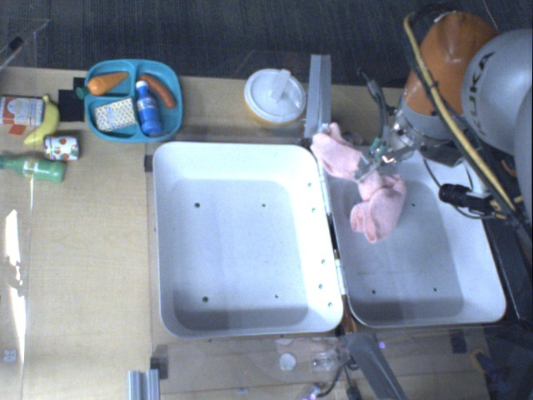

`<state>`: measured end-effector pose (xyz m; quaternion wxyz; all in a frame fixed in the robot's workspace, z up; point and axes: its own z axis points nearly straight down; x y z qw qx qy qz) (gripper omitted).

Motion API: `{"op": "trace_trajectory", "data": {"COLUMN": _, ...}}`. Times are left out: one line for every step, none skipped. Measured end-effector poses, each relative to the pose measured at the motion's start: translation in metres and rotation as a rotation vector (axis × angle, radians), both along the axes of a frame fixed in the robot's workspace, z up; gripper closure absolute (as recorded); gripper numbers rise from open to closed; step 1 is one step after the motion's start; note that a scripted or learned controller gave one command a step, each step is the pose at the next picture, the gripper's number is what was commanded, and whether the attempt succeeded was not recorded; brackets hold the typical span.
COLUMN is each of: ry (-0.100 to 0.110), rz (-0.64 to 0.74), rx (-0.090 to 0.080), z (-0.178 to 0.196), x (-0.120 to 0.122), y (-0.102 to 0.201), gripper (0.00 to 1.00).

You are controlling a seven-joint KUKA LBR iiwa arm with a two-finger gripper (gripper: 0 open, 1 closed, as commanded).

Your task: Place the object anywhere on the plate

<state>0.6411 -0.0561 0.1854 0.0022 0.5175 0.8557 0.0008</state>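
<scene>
Pink, soft cloth [376, 200] lies crumpled in the right bin [433, 307], draped over its upper-left rim, looking light and floppy, best pinched at a raised fold beneath the gripper [376, 158].

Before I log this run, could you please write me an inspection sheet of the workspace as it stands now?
Surface: wooden bench bearing a left bin and a right bin, both white and shallow.
Job's things: pink cloth draped from the right bin's upper left rim down into that bin; no plate identifiable, unless the blue divided tray counts.
Clutter: toy foods in the tray, a lidded white and yellow tub, a banana, a small can, a green bottle.
Grippers: pincer at the cloth's upper part; grasp unclear.
Cables: yellow and black cables along the arm.
Surroundings: dark floor beyond the bench.
</scene>
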Motion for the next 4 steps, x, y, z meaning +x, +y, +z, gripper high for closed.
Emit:
{"op": "trace_trajectory", "data": {"ry": -0.001, "rz": 0.007, "rx": 0.001, "z": 0.040, "x": 0.002, "y": 0.002, "gripper": 1.00}}
{"op": "trace_trajectory", "data": {"ry": 0.000, "rz": 0.411, "rx": 0.000, "z": 0.050, "x": -0.003, "y": 0.053, "gripper": 1.00}}
{"op": "trace_trajectory", "data": {"ry": -0.004, "rz": 0.812, "rx": -0.002, "z": 0.056, "x": 0.003, "y": 0.107, "gripper": 1.00}}
{"op": "trace_trajectory", "data": {"ry": -0.005, "rz": 1.088, "rx": -0.004, "z": 0.057, "x": 0.001, "y": 0.166, "gripper": 1.00}}
